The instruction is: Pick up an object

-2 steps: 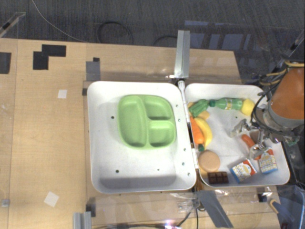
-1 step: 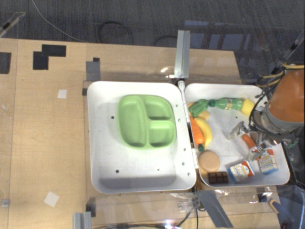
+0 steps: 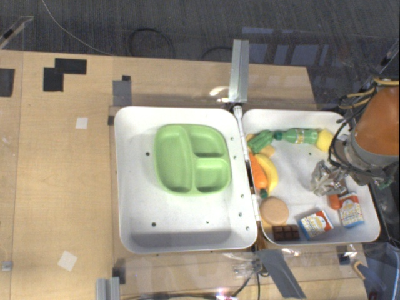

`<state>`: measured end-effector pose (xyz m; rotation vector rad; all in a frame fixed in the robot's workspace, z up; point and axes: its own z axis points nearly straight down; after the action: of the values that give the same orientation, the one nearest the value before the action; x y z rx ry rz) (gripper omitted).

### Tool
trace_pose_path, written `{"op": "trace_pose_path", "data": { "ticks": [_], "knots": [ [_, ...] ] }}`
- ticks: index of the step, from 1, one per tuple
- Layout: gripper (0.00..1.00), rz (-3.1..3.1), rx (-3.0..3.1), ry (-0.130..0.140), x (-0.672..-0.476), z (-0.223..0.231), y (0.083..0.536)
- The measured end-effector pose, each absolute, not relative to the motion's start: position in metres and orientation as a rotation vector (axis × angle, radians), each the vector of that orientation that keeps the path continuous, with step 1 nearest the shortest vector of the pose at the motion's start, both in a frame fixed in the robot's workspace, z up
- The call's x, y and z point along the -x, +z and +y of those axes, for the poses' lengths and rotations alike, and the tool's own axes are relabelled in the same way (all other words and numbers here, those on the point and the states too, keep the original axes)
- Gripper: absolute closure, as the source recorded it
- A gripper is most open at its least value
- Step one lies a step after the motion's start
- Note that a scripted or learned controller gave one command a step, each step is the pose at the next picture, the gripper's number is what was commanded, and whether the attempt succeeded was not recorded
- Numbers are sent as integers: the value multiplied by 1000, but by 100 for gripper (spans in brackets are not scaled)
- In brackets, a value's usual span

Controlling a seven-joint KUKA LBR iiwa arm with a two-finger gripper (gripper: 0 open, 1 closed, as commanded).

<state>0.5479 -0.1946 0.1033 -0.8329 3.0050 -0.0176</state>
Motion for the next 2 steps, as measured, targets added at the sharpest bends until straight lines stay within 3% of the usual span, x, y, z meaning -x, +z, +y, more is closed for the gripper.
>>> {"op": "trace_pose_path", "data": {
  "ticks": [1,2],
  "knots": [
    [100,2827,1347,-8,-578,-205,137],
    [0,2828,1347,-6,-577,-205,137]
  ]
}}
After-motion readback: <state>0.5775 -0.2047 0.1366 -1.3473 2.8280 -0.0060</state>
